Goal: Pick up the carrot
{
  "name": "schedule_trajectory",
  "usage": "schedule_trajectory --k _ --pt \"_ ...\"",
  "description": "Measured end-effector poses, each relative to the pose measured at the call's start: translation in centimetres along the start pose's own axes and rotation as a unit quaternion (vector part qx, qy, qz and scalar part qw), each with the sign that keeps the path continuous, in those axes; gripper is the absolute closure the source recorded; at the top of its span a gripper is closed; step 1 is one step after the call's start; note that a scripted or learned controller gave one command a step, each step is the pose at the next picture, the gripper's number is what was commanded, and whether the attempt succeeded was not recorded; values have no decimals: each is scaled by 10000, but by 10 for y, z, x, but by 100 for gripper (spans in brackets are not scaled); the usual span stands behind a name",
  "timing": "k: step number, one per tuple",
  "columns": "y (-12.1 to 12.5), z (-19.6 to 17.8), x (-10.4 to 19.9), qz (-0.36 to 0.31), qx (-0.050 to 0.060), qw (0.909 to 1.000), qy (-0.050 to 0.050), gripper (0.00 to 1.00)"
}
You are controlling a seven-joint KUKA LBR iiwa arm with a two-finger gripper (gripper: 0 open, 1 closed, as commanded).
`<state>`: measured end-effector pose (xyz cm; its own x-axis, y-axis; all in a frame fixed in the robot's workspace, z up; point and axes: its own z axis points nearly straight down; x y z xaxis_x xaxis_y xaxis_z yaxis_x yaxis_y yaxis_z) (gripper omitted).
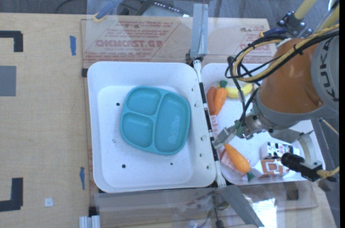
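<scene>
Two orange carrots lie in the right bin (236, 175). One carrot (217, 99) rests near the bin's far left corner, its green top pointing away. The other carrot (237, 158) lies near the front left, with its green end toward the front. My gripper (225, 137) hangs between them, just above and left of the nearer carrot, beside the bin's left wall. Nothing shows between its tips. The orange-banded wrist hides the middle of the bin.
The left bin (102, 92) holds a teal divided plate (156, 120). A yellow banana-like piece (237, 92) lies beside the far carrot. A small white and orange carton (273, 167) sits at the right bin's front. Cables loop over the arm.
</scene>
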<state>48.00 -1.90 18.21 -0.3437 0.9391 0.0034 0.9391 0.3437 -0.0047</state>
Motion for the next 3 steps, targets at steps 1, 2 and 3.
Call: schedule_trajectory --k 1,2,3 --pt "-24 0 -68 -1167 -19 9932 -14 0" --pt "-32 73 -88 -683 -24 9977 -11 0" --pt "-20 90 -77 -2853 -99 9583 -88 0"
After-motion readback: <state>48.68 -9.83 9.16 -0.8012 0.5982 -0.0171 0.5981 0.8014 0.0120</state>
